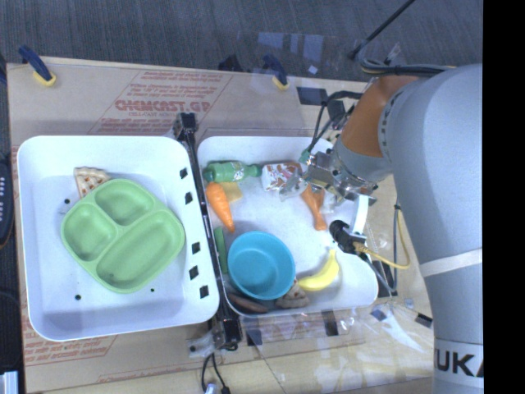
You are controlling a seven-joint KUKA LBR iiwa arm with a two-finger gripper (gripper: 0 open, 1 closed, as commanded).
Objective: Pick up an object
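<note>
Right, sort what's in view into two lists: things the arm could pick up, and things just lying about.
Pickable, in the right bin:
green bottle
carrot
second carrot, beside the gripper
blue bowl
banana
printed packet

Lying about:
green divided plate, in the left bin
waffle piece
blue clamps

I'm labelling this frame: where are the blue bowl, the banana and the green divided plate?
blue bowl (260, 263), camera view, inside bottom.
banana (321, 276), camera view, middle of the curve.
green divided plate (141, 249), camera view, largest compartment.
</note>
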